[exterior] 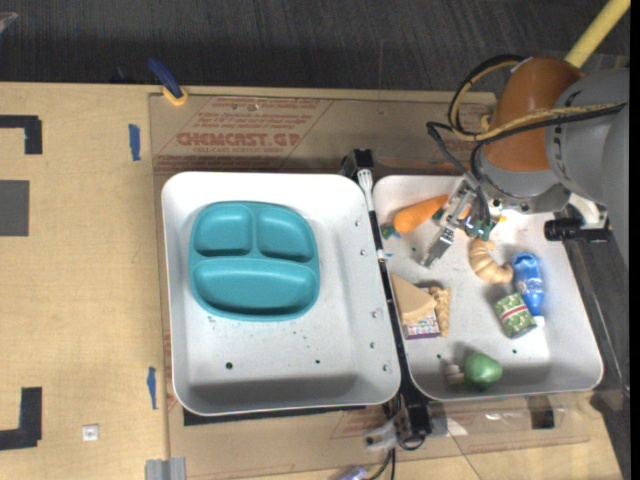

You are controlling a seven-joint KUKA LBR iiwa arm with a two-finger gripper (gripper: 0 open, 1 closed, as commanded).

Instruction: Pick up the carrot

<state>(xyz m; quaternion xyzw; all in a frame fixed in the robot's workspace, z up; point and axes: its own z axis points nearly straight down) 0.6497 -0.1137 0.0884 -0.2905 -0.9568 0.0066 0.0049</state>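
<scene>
The carrot (416, 215) is orange and lies tilted near the far left corner of the right bin (575, 363). My gripper (450, 224) hangs over the carrot's right end, reaching in from the right under the orange wrist band. Its fingers (436, 247) stand apart, so it is open. One finger points toward the bin floor just right of the carrot. The carrot rests on the bin floor and is not lifted.
The right bin also holds a tan bread-like piece (485, 259), a blue bottle (529, 280), a green-white can (513, 315), a green object (483, 369) and a brown packet (424, 308). A teal divided plate (255, 258) lies in the left bin (185, 348).
</scene>
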